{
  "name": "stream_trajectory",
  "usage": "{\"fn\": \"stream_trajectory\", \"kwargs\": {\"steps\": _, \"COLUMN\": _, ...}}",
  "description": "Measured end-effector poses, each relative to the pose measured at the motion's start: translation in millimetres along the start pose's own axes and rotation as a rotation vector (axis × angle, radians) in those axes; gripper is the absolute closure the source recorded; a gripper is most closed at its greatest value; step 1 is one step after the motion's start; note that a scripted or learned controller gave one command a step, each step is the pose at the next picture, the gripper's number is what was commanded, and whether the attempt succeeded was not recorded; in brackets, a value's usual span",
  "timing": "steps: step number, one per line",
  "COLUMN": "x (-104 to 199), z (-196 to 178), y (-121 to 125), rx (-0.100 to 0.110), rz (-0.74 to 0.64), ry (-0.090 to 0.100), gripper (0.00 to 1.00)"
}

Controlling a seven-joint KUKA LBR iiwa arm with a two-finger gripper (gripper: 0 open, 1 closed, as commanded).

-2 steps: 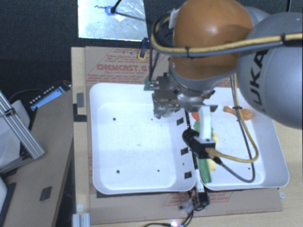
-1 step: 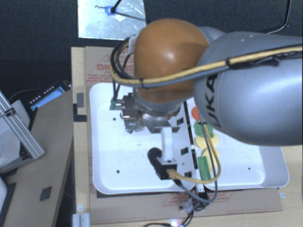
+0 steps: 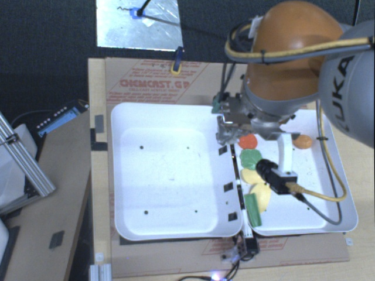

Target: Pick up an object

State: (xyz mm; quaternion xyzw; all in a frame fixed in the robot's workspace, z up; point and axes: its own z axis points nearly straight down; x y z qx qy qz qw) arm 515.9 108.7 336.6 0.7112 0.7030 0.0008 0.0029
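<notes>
The arm's orange wrist covers the back of the right bin [image 3: 337, 212], and the gripper [image 3: 229, 134] hangs below it near the bin's left wall. Just right of the gripper lies a red-orange object [image 3: 248, 141]. Below that sit a green rounded piece [image 3: 251, 157], a yellow object [image 3: 259, 191] and a green stick [image 3: 253, 209] along the left side of the bin. An orange object [image 3: 303, 141] rests further right. Nothing shows between the gripper's parts.
The left bin [image 3: 167, 174] lies beside the right one, sharing a middle divider. A black cable connector [image 3: 275, 177] and its yellow cable [image 3: 319, 196] hang over the right bin. A foil sheet [image 3: 139, 15] lies behind the bins, with grey rails at the far left.
</notes>
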Motion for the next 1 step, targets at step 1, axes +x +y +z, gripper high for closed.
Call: {"fn": "stream_trajectory", "kwargs": {"steps": 1, "x": 31.5, "z": -129.1, "y": -13.0, "rx": -0.011, "rz": -0.019, "ry": 0.009, "gripper": 1.00}}
